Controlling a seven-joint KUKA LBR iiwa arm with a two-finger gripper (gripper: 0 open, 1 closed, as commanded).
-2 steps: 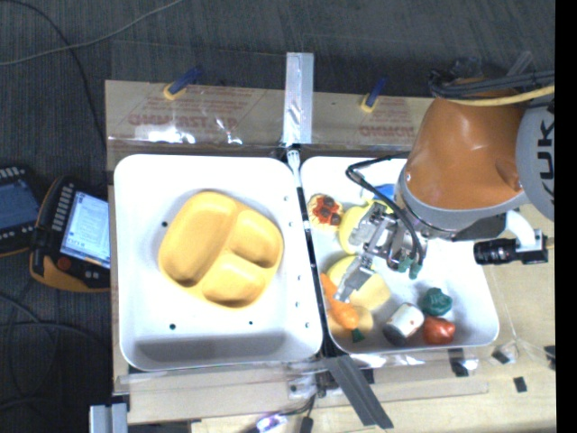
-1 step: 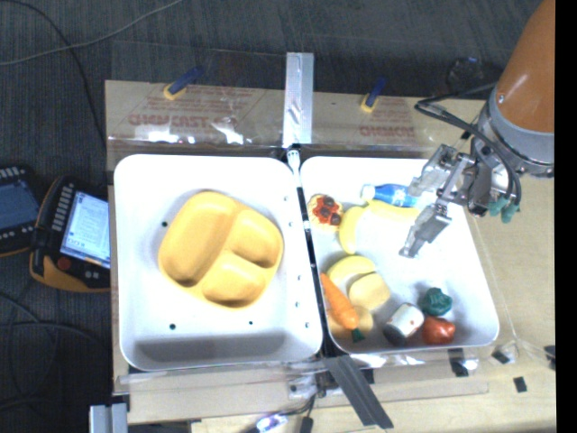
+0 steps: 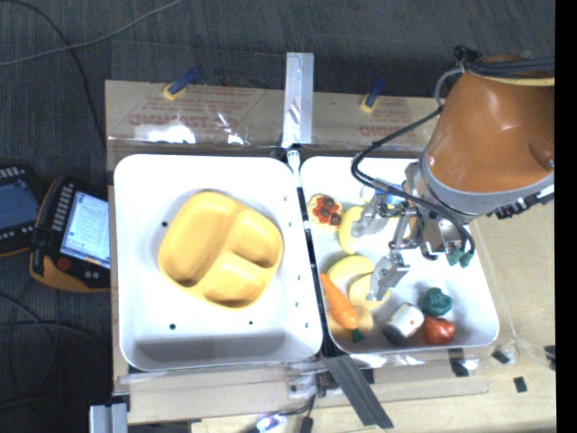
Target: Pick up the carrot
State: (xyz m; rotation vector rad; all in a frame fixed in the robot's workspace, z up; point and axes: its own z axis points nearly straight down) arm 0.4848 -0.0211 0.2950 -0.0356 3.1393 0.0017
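The carrot [image 3: 340, 304] is orange with a small green stub at its lower end. It lies slanted along the left wall of the right bin [image 3: 480, 282], near the front. My gripper [image 3: 371, 253] hangs open to the carrot's upper right, above the middle of that bin. One finger [image 3: 362, 223] points toward the back and the other [image 3: 382, 280] toward the front. A yellow curved fruit [image 3: 350, 270] lies under and just left of the fingers, touching the carrot's top end. Nothing is held between the fingers.
The right bin also holds a yellow piece [image 3: 348, 229], a small orange-red item [image 3: 325, 209], a grey-white cylinder [image 3: 404, 321], a red tomato [image 3: 439, 331] and a dark green item [image 3: 438, 300]. A large yellow lumpy object [image 3: 220, 246] sits in the left bin [image 3: 144, 332].
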